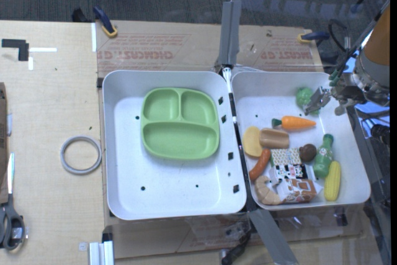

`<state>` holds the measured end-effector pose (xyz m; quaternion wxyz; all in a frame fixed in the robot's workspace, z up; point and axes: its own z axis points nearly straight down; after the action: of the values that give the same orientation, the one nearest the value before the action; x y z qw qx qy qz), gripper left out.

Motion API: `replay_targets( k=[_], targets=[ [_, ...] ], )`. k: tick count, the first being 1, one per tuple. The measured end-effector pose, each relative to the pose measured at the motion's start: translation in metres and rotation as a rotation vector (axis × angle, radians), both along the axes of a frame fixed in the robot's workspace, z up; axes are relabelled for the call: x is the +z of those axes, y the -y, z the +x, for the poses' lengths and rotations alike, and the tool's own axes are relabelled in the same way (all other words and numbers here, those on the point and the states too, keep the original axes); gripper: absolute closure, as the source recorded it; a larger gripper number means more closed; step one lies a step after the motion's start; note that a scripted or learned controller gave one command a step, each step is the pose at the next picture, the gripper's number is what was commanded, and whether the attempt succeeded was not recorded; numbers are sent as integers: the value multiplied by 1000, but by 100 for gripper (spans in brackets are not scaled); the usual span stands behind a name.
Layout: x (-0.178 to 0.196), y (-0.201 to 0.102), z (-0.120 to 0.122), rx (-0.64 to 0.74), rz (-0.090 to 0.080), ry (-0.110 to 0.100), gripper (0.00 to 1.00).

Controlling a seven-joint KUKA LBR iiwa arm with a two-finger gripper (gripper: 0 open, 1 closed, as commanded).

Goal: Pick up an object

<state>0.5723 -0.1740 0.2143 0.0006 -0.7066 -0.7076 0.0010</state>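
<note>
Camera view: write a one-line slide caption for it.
Gripper poised over the right bin of toy food, near a carrot; a green divided plate sits in the left bin.

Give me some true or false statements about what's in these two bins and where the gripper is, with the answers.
1. The green plate lies in the left bin. True.
2. The carrot lies on the green plate. False: it lies in the right bin, among the other toy foods.
3. The gripper is over the right bin, near its far right corner. True.
4. The corn lies in the left bin. False: it lies near the right bin's right wall, beside the green bottle.
5. A ring lies on the bench left of the bins. True.
6. The plate has four compartments. False: it has three.
</note>
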Motion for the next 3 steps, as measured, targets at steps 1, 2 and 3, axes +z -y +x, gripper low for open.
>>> replay_targets(
  k=[1, 2, 3],
  targets=[
    [-88, 18, 76, -192, -1, 1, 0],
    [-108, 33, 94, -63, -6, 23, 0],
    [-106, 34, 57, -331, 5, 34, 0]
  ],
)
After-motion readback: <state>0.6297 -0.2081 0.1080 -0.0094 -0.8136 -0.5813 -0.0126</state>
